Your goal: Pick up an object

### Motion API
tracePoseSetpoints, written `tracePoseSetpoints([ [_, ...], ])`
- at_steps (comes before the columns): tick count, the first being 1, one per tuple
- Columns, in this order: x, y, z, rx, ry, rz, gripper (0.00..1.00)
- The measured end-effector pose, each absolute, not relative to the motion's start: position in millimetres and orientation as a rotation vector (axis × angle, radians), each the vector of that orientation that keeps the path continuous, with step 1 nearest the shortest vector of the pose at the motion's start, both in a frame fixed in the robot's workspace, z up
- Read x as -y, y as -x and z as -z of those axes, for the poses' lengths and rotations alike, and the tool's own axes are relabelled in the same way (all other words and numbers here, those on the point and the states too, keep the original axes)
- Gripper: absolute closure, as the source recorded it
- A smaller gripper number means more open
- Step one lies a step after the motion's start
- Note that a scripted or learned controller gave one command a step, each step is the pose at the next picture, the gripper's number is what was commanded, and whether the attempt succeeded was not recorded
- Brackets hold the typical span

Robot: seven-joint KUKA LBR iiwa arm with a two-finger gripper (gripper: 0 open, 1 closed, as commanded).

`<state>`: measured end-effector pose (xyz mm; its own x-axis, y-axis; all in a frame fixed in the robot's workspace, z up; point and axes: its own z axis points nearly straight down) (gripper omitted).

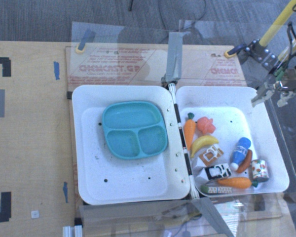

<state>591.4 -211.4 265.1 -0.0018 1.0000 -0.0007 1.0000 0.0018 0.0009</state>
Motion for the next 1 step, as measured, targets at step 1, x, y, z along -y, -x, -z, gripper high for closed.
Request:
tracePoseSetpoints([
  [1,213.0,-542.1,-120.7,-2.322,-2.115,0.0,0.0],
])
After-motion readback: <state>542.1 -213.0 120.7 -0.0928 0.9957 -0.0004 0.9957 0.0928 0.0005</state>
